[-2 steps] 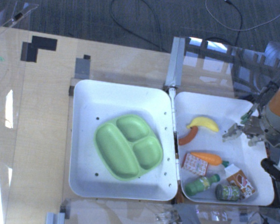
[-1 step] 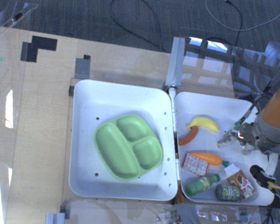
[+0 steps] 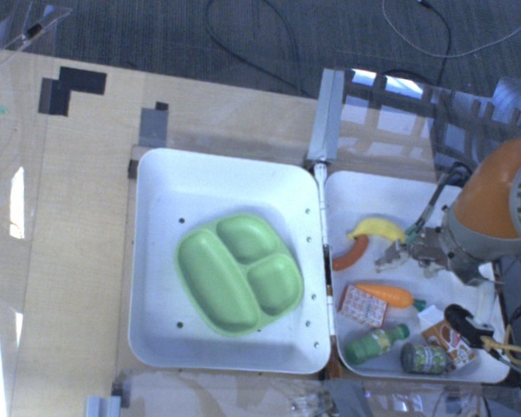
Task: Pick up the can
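On the wooden counter sit two shallow white bins side by side. The left bin holds a green divided plate with three compartments, lying near its middle. The right bin holds the clutter: a yellow banana toward the far side, a reddish sausage just beside it on the left, an orange carrot below them, a small red-and-white box touching the carrot's near side, and a green bottle lying on its side at the near edge. The can lies on its side in the bin's near right corner, just right of the bottle, next to a brown packet. The grey arm with its orange band reaches in from the right, and the gripper hangs over the bin just right of the banana, well apart from the can; whether it is released or clenched cannot be told.
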